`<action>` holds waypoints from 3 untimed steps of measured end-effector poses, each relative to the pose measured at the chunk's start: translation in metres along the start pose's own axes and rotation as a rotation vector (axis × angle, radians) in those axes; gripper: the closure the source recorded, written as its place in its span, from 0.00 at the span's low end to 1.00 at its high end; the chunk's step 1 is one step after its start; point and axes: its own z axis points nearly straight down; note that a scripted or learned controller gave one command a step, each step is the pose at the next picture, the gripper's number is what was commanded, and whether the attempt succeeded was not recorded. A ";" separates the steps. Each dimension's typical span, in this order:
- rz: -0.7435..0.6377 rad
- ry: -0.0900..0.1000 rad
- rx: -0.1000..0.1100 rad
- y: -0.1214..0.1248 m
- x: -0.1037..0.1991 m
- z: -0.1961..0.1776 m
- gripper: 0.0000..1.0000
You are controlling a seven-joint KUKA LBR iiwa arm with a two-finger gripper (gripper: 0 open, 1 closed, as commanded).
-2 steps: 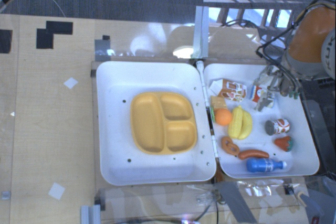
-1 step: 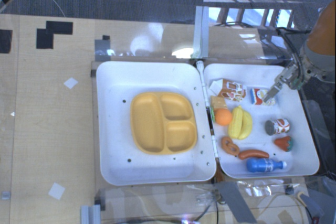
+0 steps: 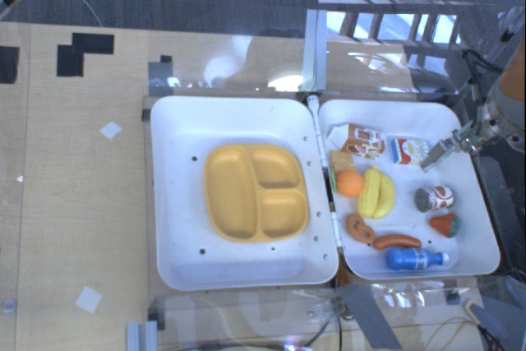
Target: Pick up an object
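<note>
- White right bin (image 3: 472, 201) held every toy, none lifted.
- Yellow divided tray (image 3: 256, 191) sat in the left bin (image 3: 177, 177).
- The gripper (image 3: 433, 157) hovered beside the small carton (image 3: 410, 150); its opening was unclear, nothing visibly between the fingers.

Two bins are sitting side by side on the worktop (image 3: 74, 177). The left bin (image 3: 177, 177) is holding a divided tray (image 3: 255, 191) at its centre. The right bin (image 3: 472, 251) is holding a banana (image 3: 376, 193) centrally, a bottle (image 3: 415, 260) at six o'clock, a can (image 3: 434, 198) at three o'clock.
</note>
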 end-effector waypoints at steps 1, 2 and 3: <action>-0.242 0.000 -0.003 0.053 0.040 -0.037 0.00; -0.401 -0.003 -0.002 0.022 -0.009 -0.029 0.00; -0.021 0.002 0.003 -0.049 0.036 0.036 0.00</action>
